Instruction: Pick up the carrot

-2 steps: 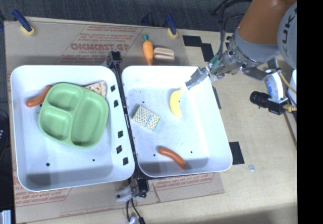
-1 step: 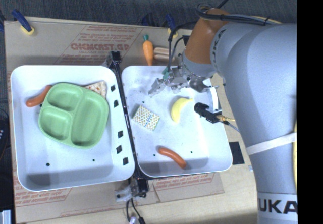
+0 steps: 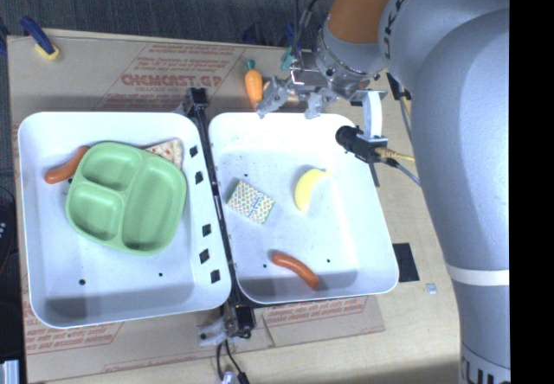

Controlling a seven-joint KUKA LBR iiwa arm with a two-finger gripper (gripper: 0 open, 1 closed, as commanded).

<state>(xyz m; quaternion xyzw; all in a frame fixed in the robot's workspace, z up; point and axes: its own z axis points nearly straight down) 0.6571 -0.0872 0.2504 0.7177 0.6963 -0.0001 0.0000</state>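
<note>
Your gripper (image 3: 290,99) hangs at the right bin's (image 3: 368,265) far rim, fingers spread and grasping nothing. The carrot (image 3: 253,86) lies outside the bins, just beside it. You're at the approach; next, shift left over the carrot and close.
</note>
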